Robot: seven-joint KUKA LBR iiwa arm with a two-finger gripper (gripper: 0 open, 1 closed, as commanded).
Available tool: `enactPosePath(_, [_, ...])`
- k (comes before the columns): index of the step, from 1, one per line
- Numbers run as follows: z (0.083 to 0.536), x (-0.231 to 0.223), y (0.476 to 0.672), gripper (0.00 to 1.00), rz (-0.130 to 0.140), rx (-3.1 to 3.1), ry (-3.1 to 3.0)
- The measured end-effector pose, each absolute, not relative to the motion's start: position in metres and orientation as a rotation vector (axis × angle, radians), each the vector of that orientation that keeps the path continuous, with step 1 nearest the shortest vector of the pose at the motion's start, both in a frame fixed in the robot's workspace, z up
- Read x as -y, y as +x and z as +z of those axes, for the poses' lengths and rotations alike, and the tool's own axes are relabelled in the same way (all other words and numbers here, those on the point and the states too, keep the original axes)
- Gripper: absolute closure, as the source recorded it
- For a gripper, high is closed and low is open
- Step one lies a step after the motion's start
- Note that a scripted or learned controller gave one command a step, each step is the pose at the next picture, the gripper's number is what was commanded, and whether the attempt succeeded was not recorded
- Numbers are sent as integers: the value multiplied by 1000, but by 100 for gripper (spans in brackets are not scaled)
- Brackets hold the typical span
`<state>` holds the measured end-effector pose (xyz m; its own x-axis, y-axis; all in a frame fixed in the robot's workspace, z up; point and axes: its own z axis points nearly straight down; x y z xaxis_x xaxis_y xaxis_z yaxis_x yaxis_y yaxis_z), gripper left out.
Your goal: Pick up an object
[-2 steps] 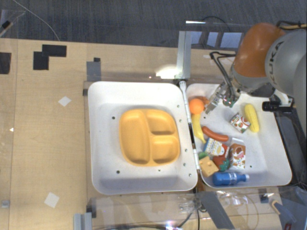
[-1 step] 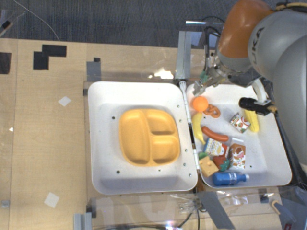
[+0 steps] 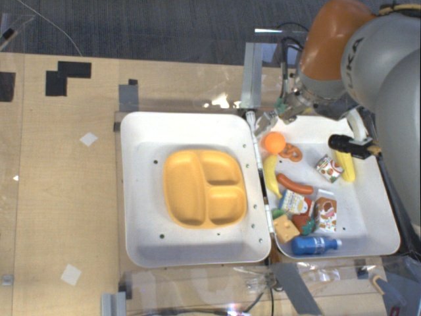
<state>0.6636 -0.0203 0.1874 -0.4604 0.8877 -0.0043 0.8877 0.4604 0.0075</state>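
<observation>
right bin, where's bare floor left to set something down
Right bin: one bare patch, lower right, between the printed packet, the small carton and the right wall. Its left half is crowded, banana to blue bottle. Left bin: bare strips all round the yellow tray.

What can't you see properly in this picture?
All in the camera view:
Right bin: far corner hidden under the grey arm.
Red packet: print too small to read.
Reddish toy above the blue bottle: half covered by neighbours, unnameable.
Gripper: small, blurred against the bin rims.
</observation>
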Motion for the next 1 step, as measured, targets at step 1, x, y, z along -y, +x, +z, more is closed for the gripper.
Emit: enactPosePath(1, [187,71,670,0,5,-2250,2185])
